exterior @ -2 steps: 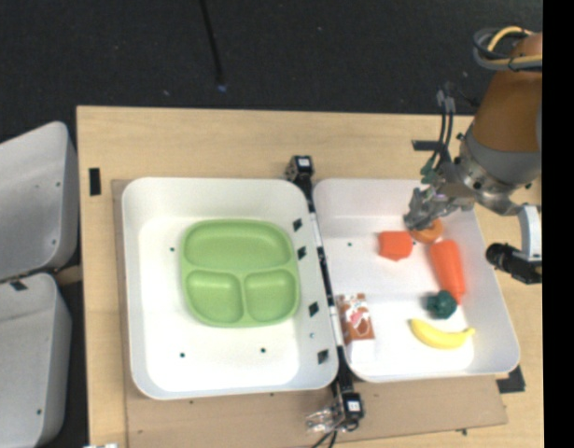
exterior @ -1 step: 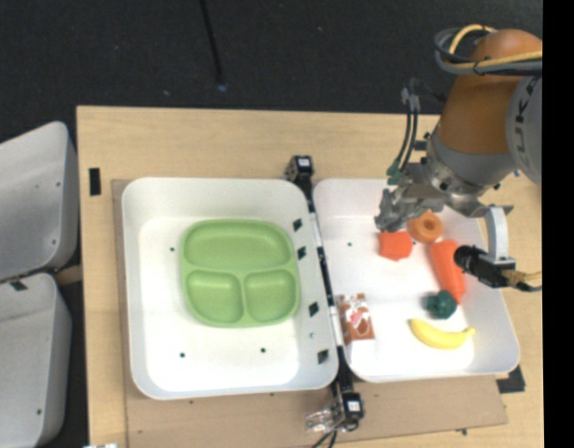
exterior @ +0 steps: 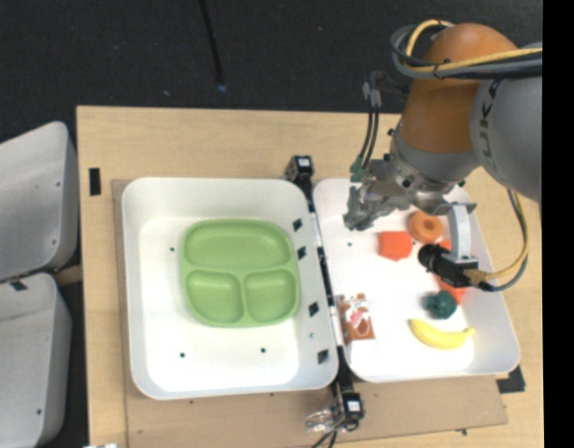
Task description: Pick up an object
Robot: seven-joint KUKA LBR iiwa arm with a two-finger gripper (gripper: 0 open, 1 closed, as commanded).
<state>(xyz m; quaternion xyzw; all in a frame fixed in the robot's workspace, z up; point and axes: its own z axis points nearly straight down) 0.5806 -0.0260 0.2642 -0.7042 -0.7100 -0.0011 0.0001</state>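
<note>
The gripper (exterior: 358,215) hung low over the right-hand bin (exterior: 389,362), near that bin's far left corner, and whether it stood wide or narrow could not be told from above; nothing showed in its grasp. Taking the orange block (exterior: 395,245) as the landmark, the gripper sat just to its left and a little beyond it, an orange ring-shaped piece (exterior: 425,225) lay just to its right, a dark green lump (exterior: 441,304) lay nearer the camera and to the right, and the yellow banana (exterior: 440,334) lay nearer still. A small printed packet (exterior: 358,317) rested toward the camera and left of the block, by the bin's inner wall. The block looked the likeliest target: seemingly light, stiff and flat-sided, so a pinch across two opposite faces should seat well. The banana looked smooth and curved, probably prone to rolling unless taken across its middle. The green divided plate (exterior: 240,272) lay well to the left, in the other bin (exterior: 156,362).
</note>
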